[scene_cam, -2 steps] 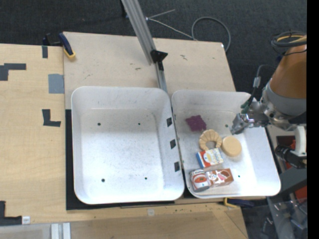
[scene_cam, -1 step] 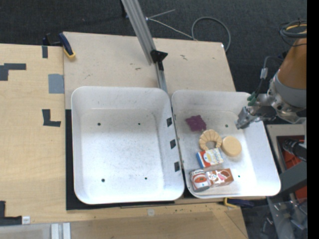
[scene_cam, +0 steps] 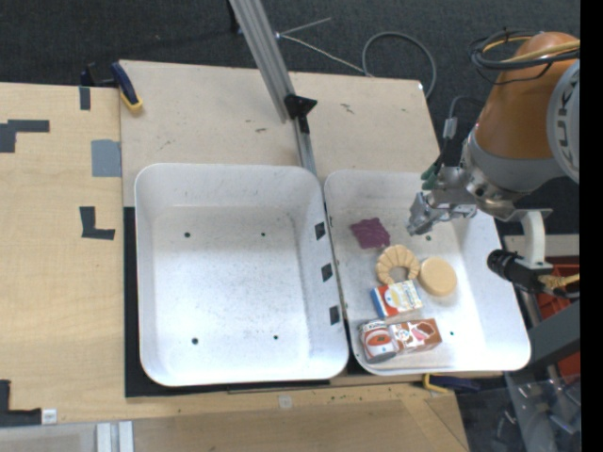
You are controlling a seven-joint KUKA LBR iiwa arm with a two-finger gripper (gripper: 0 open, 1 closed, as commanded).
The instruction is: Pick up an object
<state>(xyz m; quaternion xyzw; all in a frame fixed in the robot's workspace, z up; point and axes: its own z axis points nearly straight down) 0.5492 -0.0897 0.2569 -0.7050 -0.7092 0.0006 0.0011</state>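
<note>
White plastic marks both bins: the left bin (scene_cam: 160, 252) and the right bin (scene_cam: 490, 337), which sits just beside it and carries all the candidates for picking. In the right bin lie a purple scrap (scene_cam: 369, 232) toward the far side, a tan ring-shaped pastry (scene_cam: 397, 264) nearer, a round tan biscuit (scene_cam: 438, 277) touching or just beside the ring on its right, a small blue and white carton (scene_cam: 396, 298) just near of the ring, and a red and white packet (scene_cam: 402, 336) nearest of all. The grey arm with its orange band (scene_cam: 528, 92) reaches in from the right, and the jaws (scene_cam: 422, 220) hang over the far part of the right bin, right of the purple scrap and just far of the ring and biscuit. How widely they are parted I cannot tell at this slant, and nothing shows between them. The step in hand looks like choosing a target and descending. To do it well, the jaws should settle squarely over one item instead of the seam where ring and biscuit meet, since straddling two things risks pushing both aside. The biscuit seems the better pick, standing free on its right side; the flat purple scrap offers little to pinch.
</note>
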